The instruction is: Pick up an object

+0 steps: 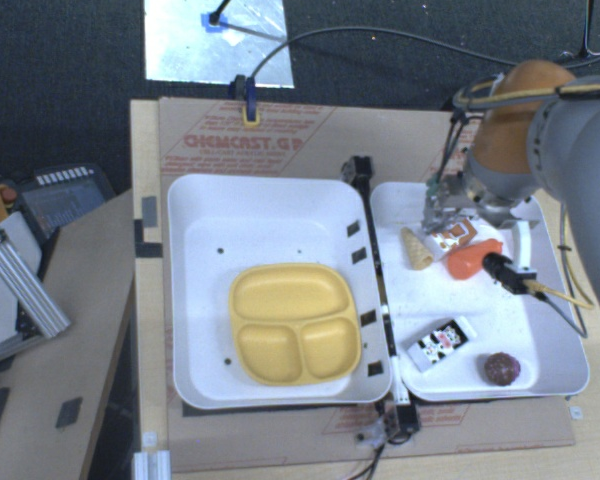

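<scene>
Gripper is hanging low over the far part of the right bin, at the end of the grey arm that is reaching in from the right. How wide it is standing cannot be told from this slant, nor whether it is gripping anything.

Just beneath and beside it a small brown-and-white packet is lying on the bin floor. A tan cone is lying just left of the packet, its long axis running almost front to back, its narrow tip pointing toward the far edge and its wide end facing the near side. An orange piece is resting just right of the cone, lying crosswise and rising slightly toward the right.

Nearer the front, a black-and-white box is lying flat, its long axis slanting from near-left to far-right. A dark red ball is sitting near it, in the near right corner.

In the left bin a yellow divided tray is sitting near the front
</scene>
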Motion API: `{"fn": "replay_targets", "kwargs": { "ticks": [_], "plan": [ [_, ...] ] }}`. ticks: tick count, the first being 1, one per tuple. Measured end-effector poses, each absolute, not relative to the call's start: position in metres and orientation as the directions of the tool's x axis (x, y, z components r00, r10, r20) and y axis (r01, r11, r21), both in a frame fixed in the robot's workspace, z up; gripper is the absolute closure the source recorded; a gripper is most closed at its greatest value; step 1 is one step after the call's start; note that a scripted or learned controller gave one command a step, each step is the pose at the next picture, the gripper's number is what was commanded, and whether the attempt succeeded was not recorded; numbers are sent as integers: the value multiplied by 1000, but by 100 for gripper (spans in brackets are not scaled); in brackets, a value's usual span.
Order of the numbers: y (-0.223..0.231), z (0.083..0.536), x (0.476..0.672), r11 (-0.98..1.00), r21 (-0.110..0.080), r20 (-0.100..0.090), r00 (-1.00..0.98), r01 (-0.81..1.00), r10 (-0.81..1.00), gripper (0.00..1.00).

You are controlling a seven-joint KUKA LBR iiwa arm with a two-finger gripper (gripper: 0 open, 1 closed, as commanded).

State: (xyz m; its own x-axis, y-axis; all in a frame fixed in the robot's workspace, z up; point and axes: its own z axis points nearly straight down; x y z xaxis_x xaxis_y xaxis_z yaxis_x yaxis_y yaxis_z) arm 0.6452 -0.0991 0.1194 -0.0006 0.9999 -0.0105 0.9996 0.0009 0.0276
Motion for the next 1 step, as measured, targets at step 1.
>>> {"fn": "replay_targets", "kwargs": {
  "ticks": [1],
  "plan": [
    [-96,178,638,3,6,-1,-3,1000,1000,100]
  ]
}}
